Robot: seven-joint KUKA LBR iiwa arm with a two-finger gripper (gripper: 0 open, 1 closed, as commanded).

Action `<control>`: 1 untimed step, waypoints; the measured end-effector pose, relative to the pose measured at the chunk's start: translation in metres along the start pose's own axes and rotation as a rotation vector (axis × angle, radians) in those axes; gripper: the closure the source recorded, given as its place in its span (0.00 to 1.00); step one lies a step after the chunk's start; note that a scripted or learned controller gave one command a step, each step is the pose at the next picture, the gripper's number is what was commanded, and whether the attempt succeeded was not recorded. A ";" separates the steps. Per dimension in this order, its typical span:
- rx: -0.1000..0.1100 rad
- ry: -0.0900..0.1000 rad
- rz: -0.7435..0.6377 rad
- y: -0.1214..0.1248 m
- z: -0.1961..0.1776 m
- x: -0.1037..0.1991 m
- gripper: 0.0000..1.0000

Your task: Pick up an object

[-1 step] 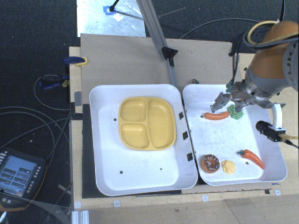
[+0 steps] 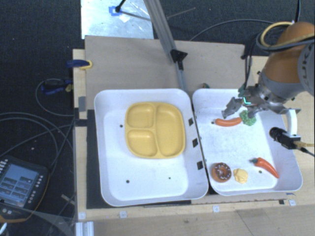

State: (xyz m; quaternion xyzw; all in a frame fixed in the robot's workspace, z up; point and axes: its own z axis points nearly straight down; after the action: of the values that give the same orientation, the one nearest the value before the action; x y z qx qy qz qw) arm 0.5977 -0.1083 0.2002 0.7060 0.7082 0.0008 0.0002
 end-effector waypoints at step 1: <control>0.006 0.000 0.003 0.001 0.063 0.002 0.00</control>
State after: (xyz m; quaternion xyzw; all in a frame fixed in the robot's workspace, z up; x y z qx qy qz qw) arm 0.5984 -0.1058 0.1376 0.7070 0.7072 -0.0014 -0.0020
